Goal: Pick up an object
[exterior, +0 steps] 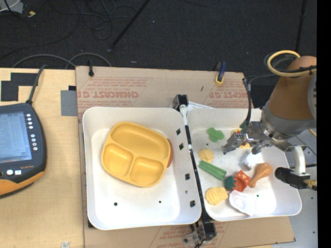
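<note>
Nearest: white crumpled cloth-like piece (243,201), front of right white shallow bin (289,206).
Left white shallow bin (98,200): yellow divided plastic plate (136,153).
Arm (289,99): grey and orange, over right bin.
Gripper (243,143): above bin floor; grip state cannot be told.
Toys: green cylinder (212,169), brown drumstick (260,173), yellow corn piece (216,195), red piece (241,180).

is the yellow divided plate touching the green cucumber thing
Apart. The camera view shows the yellow plate lying in the left bin and the green cucumber in the right bin, with the bins' rims between them.
</note>
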You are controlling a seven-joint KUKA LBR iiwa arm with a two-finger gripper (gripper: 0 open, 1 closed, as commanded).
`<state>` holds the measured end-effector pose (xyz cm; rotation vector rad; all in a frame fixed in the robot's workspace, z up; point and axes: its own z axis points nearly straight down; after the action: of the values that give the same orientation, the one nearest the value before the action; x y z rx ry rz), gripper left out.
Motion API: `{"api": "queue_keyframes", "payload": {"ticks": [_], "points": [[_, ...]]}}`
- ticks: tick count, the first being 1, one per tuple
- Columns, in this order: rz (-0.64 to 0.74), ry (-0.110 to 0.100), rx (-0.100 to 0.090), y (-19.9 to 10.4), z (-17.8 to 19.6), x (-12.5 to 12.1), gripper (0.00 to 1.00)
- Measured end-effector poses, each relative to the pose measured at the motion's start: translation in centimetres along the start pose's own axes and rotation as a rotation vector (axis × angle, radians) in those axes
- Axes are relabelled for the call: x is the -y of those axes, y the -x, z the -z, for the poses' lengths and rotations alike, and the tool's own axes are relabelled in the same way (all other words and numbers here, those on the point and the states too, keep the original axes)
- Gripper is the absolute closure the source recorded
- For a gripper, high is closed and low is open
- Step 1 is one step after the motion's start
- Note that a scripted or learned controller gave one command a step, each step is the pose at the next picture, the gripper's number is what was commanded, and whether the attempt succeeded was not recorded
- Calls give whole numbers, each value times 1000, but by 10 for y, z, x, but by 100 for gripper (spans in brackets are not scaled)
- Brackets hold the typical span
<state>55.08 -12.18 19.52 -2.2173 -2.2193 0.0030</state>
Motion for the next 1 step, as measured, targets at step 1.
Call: {"api": "queue_keyframes", "payload": {"ticks": [1], "points": [[-6, -9, -2, 32, -53, 80, 0]]}}
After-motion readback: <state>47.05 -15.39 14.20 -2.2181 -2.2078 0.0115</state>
